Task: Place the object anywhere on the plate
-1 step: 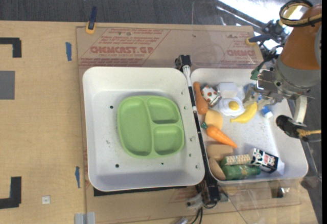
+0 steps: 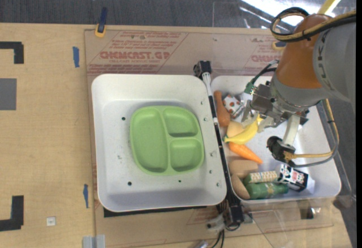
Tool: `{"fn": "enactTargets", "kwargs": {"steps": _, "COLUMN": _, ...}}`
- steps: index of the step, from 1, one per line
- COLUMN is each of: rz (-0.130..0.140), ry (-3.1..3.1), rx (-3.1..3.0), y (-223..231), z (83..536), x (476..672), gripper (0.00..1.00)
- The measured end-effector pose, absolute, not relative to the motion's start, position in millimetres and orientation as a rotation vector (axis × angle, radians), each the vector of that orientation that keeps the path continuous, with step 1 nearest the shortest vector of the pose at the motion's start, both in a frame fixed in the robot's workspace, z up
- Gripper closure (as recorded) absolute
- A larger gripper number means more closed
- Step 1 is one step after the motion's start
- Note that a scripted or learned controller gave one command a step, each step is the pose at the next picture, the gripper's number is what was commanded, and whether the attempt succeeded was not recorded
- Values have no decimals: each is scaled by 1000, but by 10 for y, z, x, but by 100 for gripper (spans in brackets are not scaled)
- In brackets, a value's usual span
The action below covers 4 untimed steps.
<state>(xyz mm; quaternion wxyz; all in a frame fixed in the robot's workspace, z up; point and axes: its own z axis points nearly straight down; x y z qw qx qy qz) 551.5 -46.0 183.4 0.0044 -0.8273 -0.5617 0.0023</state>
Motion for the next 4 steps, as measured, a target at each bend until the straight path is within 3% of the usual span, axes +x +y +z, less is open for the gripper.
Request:
{"fn": "enactTargets", "kwargs": {"steps": 1, "rz": -2, "ry": -1906, "rx": -2495, "y": 356, "z": 2197, "x": 5330, "gripper": 100}}
{"fn": "enactTargets", "kwargs": {"steps": 2, "rz": 13, "ry": -1737, "rx": -2607, "y": 1284, "z": 1669, "x": 5383, "gripper": 100}}
{"fn": "enactTargets", "kwargs": {"steps": 3, "rz": 2, "ry": -1685, "rx": -2647, "y": 2034, "z": 1897, "x": 5069, "gripper": 100}}
{"fn": "enactTargets", "kwargs": {"steps": 4, "rz": 5, "ry": -1148, "rx": -2925, "y": 1483, "z": 1744, "x": 5608, "gripper": 100}}
